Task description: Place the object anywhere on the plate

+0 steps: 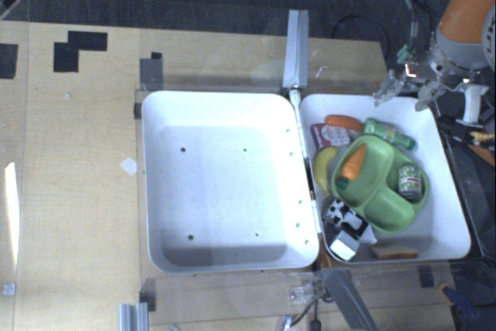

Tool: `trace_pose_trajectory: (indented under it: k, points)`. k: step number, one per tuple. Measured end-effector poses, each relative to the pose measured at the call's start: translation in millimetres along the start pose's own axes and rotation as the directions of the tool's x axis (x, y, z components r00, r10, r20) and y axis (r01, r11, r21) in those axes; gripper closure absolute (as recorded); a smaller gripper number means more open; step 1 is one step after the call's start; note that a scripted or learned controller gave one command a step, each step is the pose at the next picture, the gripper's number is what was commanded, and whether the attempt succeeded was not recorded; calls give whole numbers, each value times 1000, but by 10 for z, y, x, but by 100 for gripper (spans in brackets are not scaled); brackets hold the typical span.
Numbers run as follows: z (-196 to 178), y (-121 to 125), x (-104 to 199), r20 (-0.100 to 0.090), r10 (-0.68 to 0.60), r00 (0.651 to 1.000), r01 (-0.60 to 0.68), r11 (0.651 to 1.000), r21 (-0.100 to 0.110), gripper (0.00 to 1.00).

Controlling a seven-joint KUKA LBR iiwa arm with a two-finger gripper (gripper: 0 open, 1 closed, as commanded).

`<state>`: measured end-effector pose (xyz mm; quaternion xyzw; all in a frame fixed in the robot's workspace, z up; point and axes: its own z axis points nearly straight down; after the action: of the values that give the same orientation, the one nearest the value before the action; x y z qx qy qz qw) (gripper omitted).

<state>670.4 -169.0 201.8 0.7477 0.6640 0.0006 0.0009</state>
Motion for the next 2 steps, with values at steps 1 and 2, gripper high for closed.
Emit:
trace_pose_trajectory:
  k: [1,2]
  points:
    - [-1296,-29,291,1,223,975,-223,975,-2,0]
    - [-300,-1,-43,2,241,970,-241,970,3,0]
